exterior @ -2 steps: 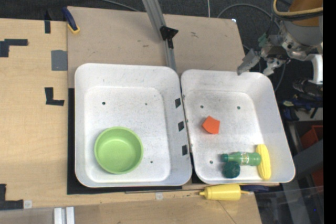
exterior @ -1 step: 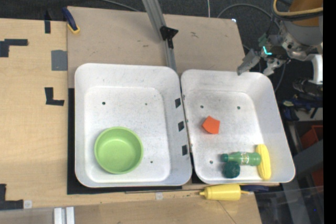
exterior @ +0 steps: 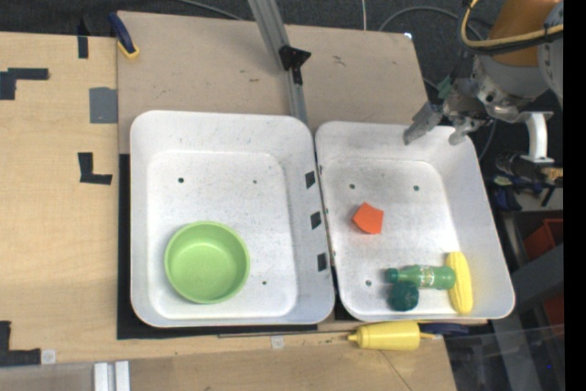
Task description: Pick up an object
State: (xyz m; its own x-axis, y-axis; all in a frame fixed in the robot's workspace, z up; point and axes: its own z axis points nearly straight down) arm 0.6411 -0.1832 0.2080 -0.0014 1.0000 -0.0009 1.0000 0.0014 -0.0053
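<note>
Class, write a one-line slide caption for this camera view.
End effector poised over right bin's far rim; orange block, green bottle inside.

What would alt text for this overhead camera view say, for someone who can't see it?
A robot arm's gripper hovers over the far edge of the right bin, which holds an orange block, a green bottle and a yellow banana-like object. The left bin holds a green bowl.

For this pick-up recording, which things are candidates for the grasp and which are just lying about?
Belongs to the job:
end effector
orange block
green bottle
yellow banana
dark green object
green bowl

Lying about:
yellow bottle, outside the bins
blue-and-yellow clamp
</note>
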